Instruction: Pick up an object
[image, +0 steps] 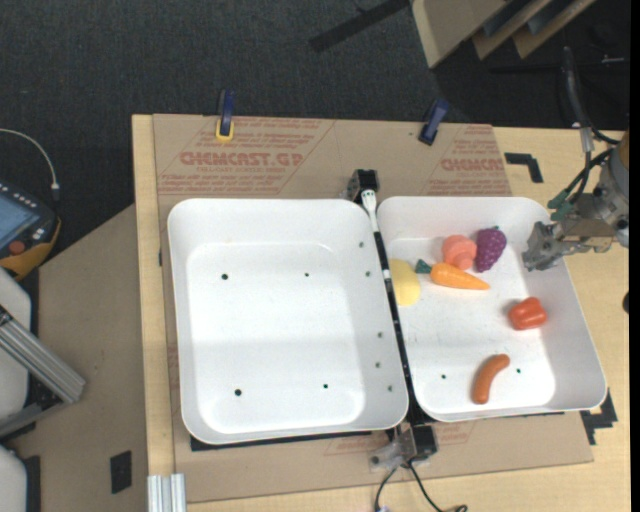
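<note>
Tool (541, 252) over right bin (575, 330) edge — glossy tapered carrot (458, 278), bumpy grapes (489, 248).

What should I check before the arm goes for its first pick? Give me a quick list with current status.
1. Objects are inside the right bin: ok, all six lie there.
2. Gripper position: ok, over the bin's right rim, not touching any object.
3. Gripper carrying nothing: cannot tell.
4. Nearest isolated target: ok, red pepper lies apart from the others.
5. Cluttered cluster: not ok, carrot, pink piece and purple grapes crowd together.
6. Sausage free of the bin wall: ok.
</note>
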